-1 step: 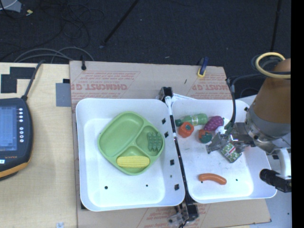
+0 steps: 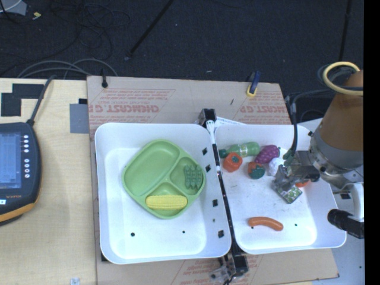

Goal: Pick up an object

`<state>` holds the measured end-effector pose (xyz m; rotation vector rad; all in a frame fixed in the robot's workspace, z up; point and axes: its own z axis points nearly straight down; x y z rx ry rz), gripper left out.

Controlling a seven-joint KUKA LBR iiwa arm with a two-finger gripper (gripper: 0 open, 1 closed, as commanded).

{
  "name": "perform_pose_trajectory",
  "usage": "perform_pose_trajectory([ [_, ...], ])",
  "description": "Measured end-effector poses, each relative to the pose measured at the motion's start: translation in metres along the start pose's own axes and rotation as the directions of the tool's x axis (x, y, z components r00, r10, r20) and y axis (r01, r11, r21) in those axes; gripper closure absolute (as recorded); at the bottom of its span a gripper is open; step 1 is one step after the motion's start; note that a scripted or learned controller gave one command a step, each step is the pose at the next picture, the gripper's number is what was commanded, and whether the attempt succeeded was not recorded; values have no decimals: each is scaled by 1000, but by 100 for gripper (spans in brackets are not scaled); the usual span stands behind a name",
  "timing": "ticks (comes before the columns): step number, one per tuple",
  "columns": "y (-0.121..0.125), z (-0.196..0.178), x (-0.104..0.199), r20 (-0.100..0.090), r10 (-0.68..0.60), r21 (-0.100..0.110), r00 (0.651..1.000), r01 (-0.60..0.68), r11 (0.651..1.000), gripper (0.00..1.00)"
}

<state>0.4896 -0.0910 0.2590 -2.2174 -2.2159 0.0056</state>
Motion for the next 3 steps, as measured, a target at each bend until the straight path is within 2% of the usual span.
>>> perform_pose_trajectory([
  [1, -15, 47, 21, 0, 2, 1, 1000, -2, 1000, 100],
  [2, -13, -62, 64, 1, -7, -14, 1000, 7, 1000, 100],
  [3, -15, -201, 194, -4, -18, -21, 1000, 18, 1000, 100],
])
